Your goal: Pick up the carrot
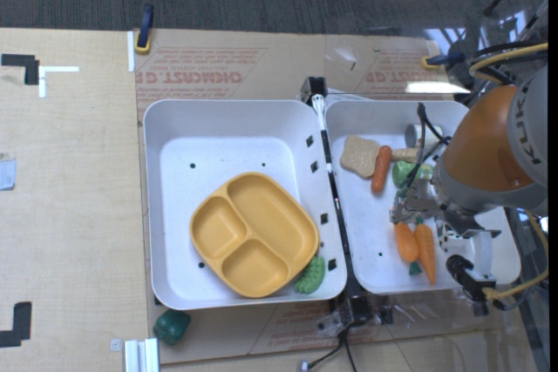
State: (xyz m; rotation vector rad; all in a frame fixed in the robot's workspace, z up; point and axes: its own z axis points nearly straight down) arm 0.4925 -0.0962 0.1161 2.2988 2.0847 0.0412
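Two white bins sit side by side on the cardboard-lined surface (218,70), and the risk lies in the right bin (370,270), where the arm (488,144) hangs low over a crowded patch. Its grey and orange bulk covers the tool (417,209), so I cannot tell how far it is open or whether it has hold of anything.

Just below it, near the bin's front right, lie two orange tapered pieces touching along their length: the carrot (406,244) and a slimmer twin (426,253), which may be a second carrot or part of the same toy. Smooth, glossy and conical, they could roll or squirt out of a pinch near the narrow end, and a closing grip might catch both, or nudge one against the other and take neither. A red-orange sausage (381,169) farther back looks similar enough to be mistaken for the target.

By size, the left bin (174,122) holds a yellow divided plate (253,233), matte plastic with rounded corners. Beside the sausage lies a pale, rough-edged slice of bread (358,155). A knobbly green vegetable (310,275) touches the plate's front edge.
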